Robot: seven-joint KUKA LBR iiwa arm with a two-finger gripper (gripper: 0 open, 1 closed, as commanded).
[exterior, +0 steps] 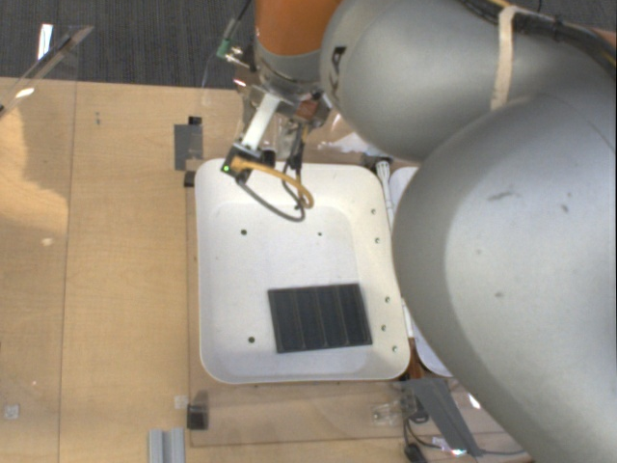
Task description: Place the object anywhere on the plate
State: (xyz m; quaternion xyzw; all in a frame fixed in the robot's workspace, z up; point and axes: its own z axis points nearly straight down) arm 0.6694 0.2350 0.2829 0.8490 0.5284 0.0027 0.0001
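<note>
Gripper (289,141): apart or together, cannot tell; hangs over far edge of left shallow white plastic bin (217,287). Dark grey ribbed flat rectangular slab (318,318), likely task's object, lies flat near bin's front, well apart from gripper. Looks thin, stiff, light; ridges should aid grip. Lies flush, so pinch across an edge or raised rib.

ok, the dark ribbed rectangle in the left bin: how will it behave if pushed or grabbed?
The dark ribbed rectangle lies flat on the floor of the white bin, so it probably slides rather than rolls or tips. Its straight edges and even ribs suggest stiff, not floppy. It looks thin, so a top-down pinch may find little to grip.
</note>
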